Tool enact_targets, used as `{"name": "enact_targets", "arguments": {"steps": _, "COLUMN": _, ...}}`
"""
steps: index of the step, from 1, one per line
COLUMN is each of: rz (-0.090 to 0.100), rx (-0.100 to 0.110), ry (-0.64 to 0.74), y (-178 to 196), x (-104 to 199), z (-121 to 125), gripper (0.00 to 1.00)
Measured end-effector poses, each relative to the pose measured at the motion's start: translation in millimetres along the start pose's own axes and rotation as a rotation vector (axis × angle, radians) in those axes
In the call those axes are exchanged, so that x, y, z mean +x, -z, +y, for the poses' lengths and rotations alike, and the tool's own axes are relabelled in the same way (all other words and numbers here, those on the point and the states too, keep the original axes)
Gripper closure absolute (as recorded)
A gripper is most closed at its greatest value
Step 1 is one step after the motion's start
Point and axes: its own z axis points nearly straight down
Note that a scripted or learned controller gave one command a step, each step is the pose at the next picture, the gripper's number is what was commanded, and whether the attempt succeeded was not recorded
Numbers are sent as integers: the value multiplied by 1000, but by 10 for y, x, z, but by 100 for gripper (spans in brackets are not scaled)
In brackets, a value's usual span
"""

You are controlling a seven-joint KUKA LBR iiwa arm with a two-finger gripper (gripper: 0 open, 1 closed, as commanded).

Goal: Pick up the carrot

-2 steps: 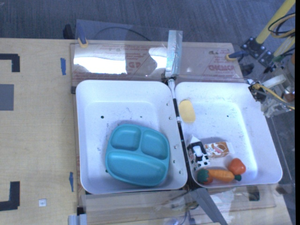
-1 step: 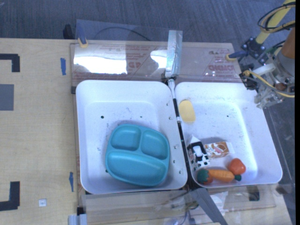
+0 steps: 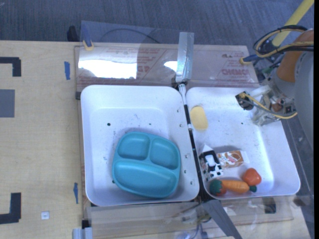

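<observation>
The carrot (image 3: pixel 234 186) is orange with a green leafy end and lies flat along the near wall of the right bin (image 3: pixel 279 148), green end pointing left. My gripper (image 3: pixel 259 113) hangs over the bin's far right corner, well away from the carrot and above it in the view. The grey arm with its orange band (image 3: pixel 286 68) reaches in from the right edge, trailing yellow and blue cables.
An orange-red pepper (image 3: pixel 252 176) touches the carrot's right end. A black-and-white cow toy (image 3: pixel 211 165) and a small snack packet (image 3: pixel 231 158) lie just behind the carrot. A yellow oval (image 3: pixel 198 117) rests by the divider. A teal divided plate (image 3: pixel 147 164) sits in the left bin (image 3: pixel 94 133).
</observation>
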Motion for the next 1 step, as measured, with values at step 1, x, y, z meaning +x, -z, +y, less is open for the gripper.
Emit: {"name": "enact_targets", "arguments": {"steps": 1, "rz": -2, "rx": -8, "ry": 88, "y": 1102, "x": -707, "z": -74, "gripper": 100}}
